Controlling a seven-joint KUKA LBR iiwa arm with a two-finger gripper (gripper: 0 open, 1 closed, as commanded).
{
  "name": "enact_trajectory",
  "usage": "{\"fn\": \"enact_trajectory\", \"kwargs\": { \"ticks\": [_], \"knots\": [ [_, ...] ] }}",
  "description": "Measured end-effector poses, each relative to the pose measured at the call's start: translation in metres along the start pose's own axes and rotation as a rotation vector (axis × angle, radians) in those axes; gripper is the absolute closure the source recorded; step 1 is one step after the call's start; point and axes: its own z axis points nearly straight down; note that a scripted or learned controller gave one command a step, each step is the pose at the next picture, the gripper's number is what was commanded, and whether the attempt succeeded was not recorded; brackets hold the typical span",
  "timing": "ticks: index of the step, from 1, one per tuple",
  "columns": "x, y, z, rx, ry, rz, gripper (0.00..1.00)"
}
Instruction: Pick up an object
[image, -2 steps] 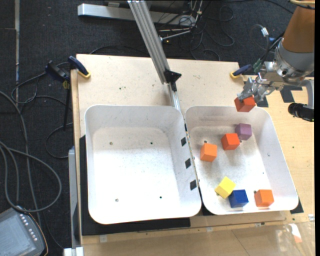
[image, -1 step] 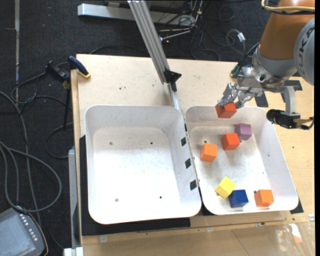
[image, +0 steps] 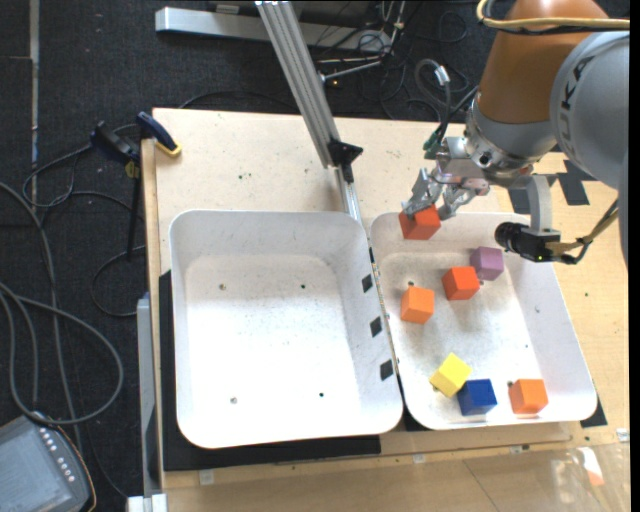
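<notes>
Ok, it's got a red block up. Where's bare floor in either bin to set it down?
The left bin has a wide bare floor from wall to wall. In the right bin, blocks crowd the middle and front; a bare patch lies between the orange block and the yellow block. The gripper holds the red block over the bin's back rim.

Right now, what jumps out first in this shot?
The claw at the far edge of the right bin, gripping a red block between its fingers, lifted above the bin. Below it, loose blocks dot that bin: two orange ones and a purple block mid-bin, plus a yellow block, blue block and another orange near the front edge.
</notes>
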Motion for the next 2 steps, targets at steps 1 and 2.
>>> {"fn": "enact_trajectory", "kwargs": {
  "ticks": [1,2],
  "knots": [
    [0.057,-0.017,0.020,0.002,0.000,0.000,1.00],
    [0.105,-0.035,0.036,0.002,0.000,0.001,1.00]
  ]
}}
